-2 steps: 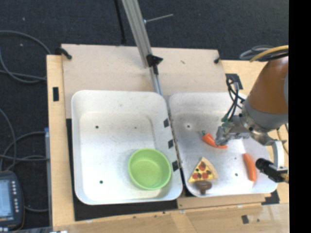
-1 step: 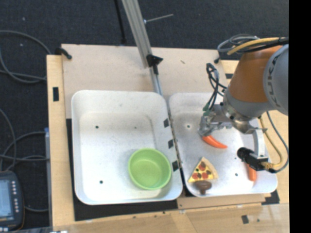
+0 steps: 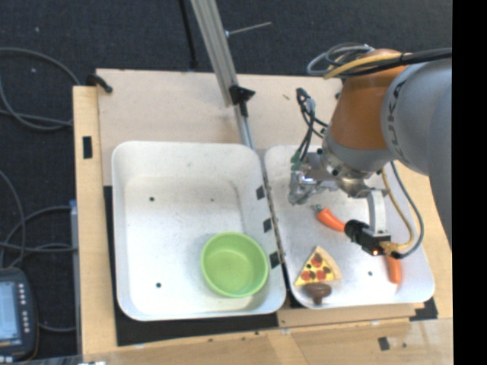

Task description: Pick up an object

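— What's it going for, you reckon?

— The gripper [image 3: 304, 191] hangs over the right bin [image 3: 411, 291], near its back left corner. Closest thing is the carrot [image 3: 329, 219], just beside it towards the front. Whether the pincer is wide or narrow, I cannot tell from here; it's a dark tangle under the wrist.

— Would a carrot be easy to lift?

— I'd guess it's a toy, so light and stiff, maybe a bit slick. It tapers, so a grip across the thick middle looks safest; at the tip it could squirt out.

— What else is in that bin?

— A pizza slice [image 3: 317, 268] near the front left, flat and low, awkward to pinch except by the edges. There's another orange piece [image 3: 394, 269] further right, partly behind a black part of the arm.

— And the left bin [image 3: 144, 166]?

— A green bowl [image 3: 234, 264] by its front right corner. Light, thin rim; you'd pinch the wall.
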